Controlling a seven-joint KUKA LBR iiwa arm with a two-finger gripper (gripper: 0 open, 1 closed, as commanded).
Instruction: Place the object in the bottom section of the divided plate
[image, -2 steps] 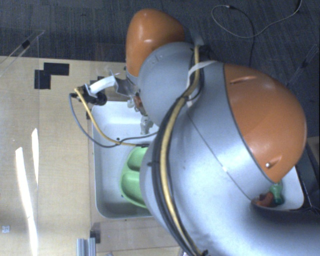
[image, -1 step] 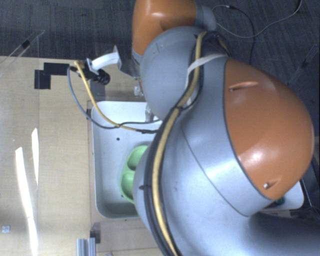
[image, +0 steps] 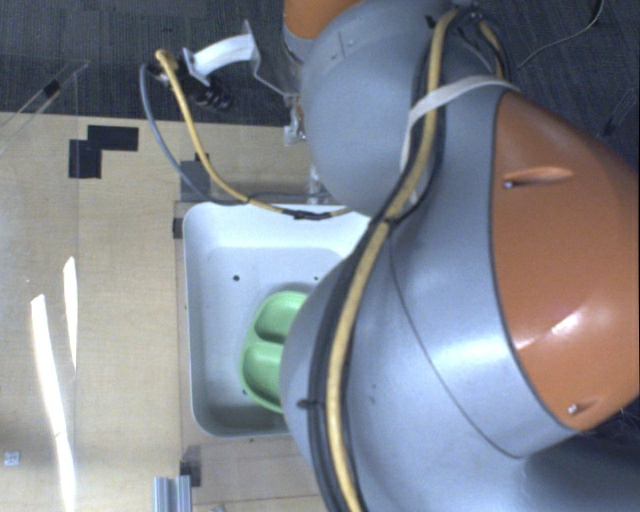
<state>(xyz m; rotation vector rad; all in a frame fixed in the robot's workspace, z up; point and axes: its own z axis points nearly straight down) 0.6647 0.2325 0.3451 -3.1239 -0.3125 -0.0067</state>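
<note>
Looming grey-and-orange robot arm (image: 470, 260) over shallow white bin (image: 215, 300), masking green divided plastic plate (image: 268, 345); jaw state impossible to tell.

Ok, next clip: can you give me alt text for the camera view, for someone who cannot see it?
The grey robot arm, with its orange band, covers most of the frame and hides much of a white bin. A green divided plate peeks out from under the arm inside that bin. A yellow cable loops above the bin, over the light wooden bench.
</note>
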